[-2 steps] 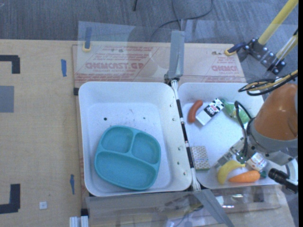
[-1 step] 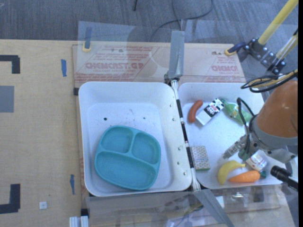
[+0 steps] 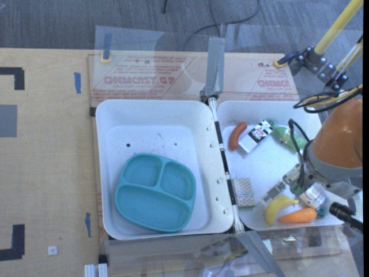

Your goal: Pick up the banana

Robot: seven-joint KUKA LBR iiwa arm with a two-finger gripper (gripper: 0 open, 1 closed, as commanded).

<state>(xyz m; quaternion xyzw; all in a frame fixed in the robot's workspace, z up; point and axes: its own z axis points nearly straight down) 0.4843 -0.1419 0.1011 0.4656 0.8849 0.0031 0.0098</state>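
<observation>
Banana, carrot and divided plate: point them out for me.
banana (image 3: 274, 208), camera view, middle of its curve
carrot (image 3: 297, 215), camera view, mid-body
divided plate (image 3: 154, 193), camera view, centre ridge

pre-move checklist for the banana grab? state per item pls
1. Banana in view, right bin, near front wall: ok.
2. Tool over banana: not ok, it sits up and right of it.
3. Banana free of neighbours: not ok, carrot touches its right side.
4. Tool finger state: cannot tell.
5. Banana between the fingers: not ok, none seen there.
6. Left bin holds just the teal tray, out of the way: ok.
</observation>
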